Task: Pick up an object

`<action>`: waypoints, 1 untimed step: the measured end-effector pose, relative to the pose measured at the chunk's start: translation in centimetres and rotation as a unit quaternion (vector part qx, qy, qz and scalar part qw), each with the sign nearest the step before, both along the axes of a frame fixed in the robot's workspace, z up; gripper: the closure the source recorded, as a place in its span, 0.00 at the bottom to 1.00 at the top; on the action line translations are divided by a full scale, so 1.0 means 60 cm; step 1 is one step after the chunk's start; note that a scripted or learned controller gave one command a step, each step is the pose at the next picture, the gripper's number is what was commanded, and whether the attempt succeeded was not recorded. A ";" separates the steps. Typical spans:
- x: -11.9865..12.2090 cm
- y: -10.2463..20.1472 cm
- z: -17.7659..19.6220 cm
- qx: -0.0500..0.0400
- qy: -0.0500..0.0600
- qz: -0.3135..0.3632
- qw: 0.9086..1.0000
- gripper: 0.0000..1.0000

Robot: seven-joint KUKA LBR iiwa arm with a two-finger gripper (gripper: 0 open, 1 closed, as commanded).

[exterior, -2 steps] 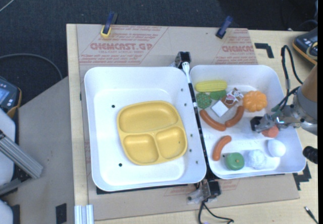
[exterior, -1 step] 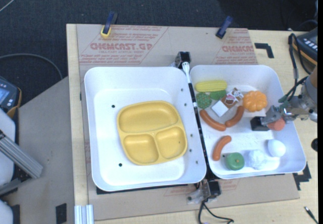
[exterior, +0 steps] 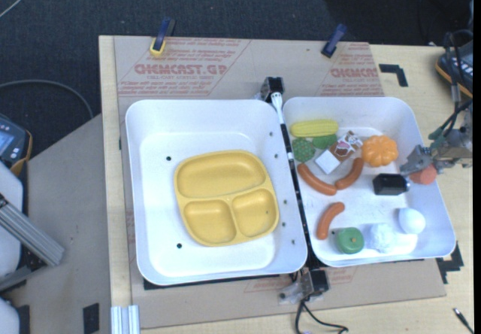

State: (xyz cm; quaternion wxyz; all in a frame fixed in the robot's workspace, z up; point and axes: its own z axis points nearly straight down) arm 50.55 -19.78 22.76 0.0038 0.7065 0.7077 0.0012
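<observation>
Many toys sit in the right bin (exterior: 430, 197) — I've got the tool (exterior: 425, 162) low at its right edge by a small red toy (exterior: 427, 174). Grip? Can't tell. Next — clamp, then lift.

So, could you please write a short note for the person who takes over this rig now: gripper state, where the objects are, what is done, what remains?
Gripper: at the right bin's right wall, beside a small orange-red item; a hold cannot be confirmed.
Right bin: corn, pumpkin, two sausages, black block, white egg, green round piece.
Left bin: yellow divided tray.
Done: no pick is visible.
Left: grasp one object and lift it.
</observation>
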 end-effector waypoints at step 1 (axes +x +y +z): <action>0.077 0.072 -0.010 0.002 0.001 0.003 1.000 1.00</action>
